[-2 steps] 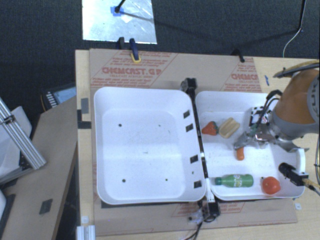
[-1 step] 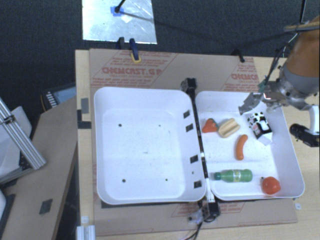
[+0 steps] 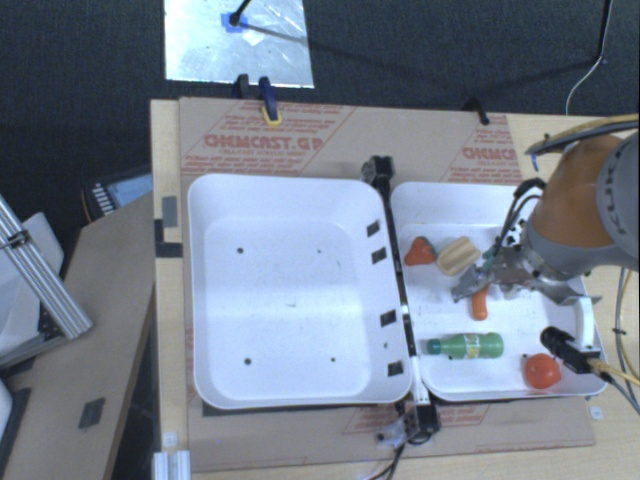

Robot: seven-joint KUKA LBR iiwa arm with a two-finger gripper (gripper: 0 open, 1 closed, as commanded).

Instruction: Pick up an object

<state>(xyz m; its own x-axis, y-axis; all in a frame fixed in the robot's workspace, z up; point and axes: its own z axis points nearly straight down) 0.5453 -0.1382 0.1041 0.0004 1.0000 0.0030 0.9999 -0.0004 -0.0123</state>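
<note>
Under the hand (image 3: 478,286), in the right bin (image 3: 440,200), a small orange carrot-like piece (image 3: 480,306) lies with its long axis running far to near. Whether the hand is open or closed on it, I cannot tell. A tan bread-like piece (image 3: 457,255) sits just beside on the far left, so a descent slightly off could nudge that instead, or roll the orange piece toward the green bottle (image 3: 466,345).
</note>
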